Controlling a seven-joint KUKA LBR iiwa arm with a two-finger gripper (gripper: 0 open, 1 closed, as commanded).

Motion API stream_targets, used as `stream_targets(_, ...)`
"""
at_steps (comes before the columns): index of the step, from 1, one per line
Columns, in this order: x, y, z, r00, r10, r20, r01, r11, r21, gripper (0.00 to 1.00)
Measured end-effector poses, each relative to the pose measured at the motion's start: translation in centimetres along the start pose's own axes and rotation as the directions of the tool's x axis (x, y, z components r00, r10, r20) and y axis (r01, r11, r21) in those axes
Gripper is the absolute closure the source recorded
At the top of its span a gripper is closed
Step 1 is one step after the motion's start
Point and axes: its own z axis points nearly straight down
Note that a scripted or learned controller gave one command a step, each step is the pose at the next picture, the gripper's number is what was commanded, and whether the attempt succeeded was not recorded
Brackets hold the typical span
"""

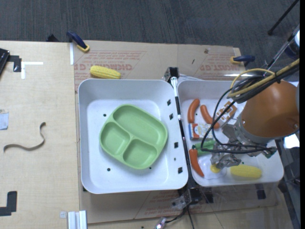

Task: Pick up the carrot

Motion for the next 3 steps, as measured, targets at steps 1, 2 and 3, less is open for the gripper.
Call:
stream_targets(1, 2.0, -7.6, -5.1, 1.0, 0.005, -0.003, -0.005, 1.0, 0.001, 1.0)
stream_targets(2, -2.1, -4.2, 1.0, 0.997, -0.074, -0.003, 0.074, 0.997, -0.002, 1.0)
stream_targets(3, 3.4, -9.4, -6.3, 0.998, -0.06, -0.003, 0.06, 0.998, 0.001, 1.0)
